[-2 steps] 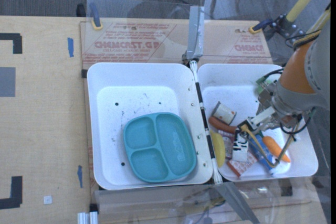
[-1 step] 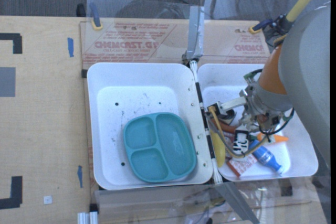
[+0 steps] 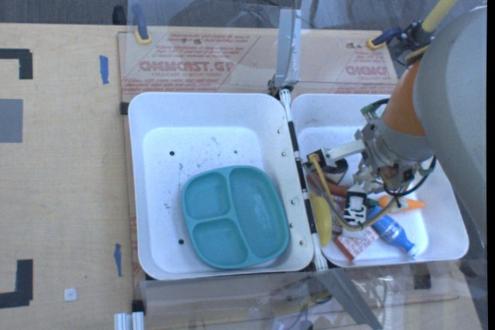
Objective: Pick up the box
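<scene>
The box [image 3: 357, 244] lies just below the end effector [image 3: 355, 211].

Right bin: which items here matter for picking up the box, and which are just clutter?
For the job:
- gripper, low over the right bin
- small red-and-white box at the bin's front edge, probably the target

Lying about:
- blue bottle
- yellow banana
- orange carrot-like piece
- teal divided plate in the left bin

We've 1 cam, fixed above the bench [image 3: 62, 166], looking down at a slant on 2 white bins, left [image 3: 147, 120] & right [image 3: 325, 108]; arm [image 3: 452, 89] enters from view's right.
</scene>
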{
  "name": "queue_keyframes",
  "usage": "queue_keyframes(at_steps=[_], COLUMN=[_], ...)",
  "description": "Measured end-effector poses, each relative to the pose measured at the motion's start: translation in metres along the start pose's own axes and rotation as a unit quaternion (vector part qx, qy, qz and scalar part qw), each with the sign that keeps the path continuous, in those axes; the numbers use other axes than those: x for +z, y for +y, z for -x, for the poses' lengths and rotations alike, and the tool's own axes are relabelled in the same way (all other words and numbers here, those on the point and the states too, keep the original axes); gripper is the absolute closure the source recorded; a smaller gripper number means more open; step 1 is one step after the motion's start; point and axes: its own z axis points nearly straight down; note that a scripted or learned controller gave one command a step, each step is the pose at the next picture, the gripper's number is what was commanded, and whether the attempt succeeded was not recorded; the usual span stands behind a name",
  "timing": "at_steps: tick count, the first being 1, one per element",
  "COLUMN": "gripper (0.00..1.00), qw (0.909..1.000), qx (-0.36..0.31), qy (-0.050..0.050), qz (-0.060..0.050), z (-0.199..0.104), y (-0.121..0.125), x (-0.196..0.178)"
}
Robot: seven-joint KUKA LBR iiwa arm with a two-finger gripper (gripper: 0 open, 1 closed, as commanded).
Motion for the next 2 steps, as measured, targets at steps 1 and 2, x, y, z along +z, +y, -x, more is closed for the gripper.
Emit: queue_keyframes(at_steps=[1, 2], gripper=[1.00, 1.00], qw=[1.0000, 1.0000], qx=[-0.001, -0.001], qy=[-0.001, -0.001], qz=[0.000, -0.001], z=[0.0000, 0.0001], y=[0.0001, 0.0007], x=[-0.0092, -0.0184])
